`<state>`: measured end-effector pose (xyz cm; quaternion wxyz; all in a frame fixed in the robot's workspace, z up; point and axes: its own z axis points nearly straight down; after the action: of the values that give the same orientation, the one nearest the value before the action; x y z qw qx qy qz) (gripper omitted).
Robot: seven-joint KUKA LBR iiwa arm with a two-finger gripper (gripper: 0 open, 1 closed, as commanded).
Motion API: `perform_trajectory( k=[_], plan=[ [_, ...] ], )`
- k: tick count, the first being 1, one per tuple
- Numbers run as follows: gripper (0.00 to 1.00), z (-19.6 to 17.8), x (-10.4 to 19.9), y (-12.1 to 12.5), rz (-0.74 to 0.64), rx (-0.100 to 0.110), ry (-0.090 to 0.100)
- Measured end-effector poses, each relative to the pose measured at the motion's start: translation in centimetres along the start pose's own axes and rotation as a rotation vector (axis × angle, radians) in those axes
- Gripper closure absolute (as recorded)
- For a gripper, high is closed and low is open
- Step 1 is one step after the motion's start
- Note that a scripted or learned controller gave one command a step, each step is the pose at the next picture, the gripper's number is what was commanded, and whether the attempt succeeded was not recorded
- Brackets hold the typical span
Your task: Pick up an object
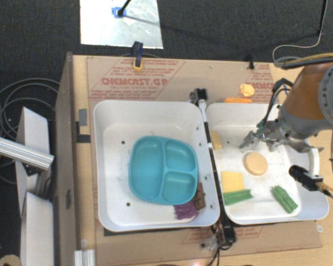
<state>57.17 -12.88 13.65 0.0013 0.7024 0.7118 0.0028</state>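
grey rounded metal arm (328,101) with a broad orange band (305,93), thin dark cables along it, and a metallic two-finger gripper (261,139).

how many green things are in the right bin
2: a flat green piece at the front edge beside the yellow block, and a green stick toward the front right corner. The arm may hide others.

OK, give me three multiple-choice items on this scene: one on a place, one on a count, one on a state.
1. Where does the teal divided plate lie?
A. left bin
B. right bin
C. on the cardboard

2. How many green pieces lie in the right bin?
A. none
B. two
C. five

3. How does the plate sit?
A. flat, face up
B. on edge
C. upside down

Answers: 1 A, it rests inside the left bin. 2 B, one green piece by the yellow square, another further right. 3 A, its compartments face up.
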Motion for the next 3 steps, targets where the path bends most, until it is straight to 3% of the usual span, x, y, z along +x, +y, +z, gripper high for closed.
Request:
perform_trajectory(
  k=[1, 2, 3],
  plan=[
    [0.00, 5.4, -2.7, -5.4, 0.016, 0.010, -0.002],
    [0.00, -4.3, -7.0, 2.3, 0.008, -0.011, -0.010],
    [0.00, 0.5, -1.2, -1.9, 0.006, 0.011, 0.002]
  ],
)
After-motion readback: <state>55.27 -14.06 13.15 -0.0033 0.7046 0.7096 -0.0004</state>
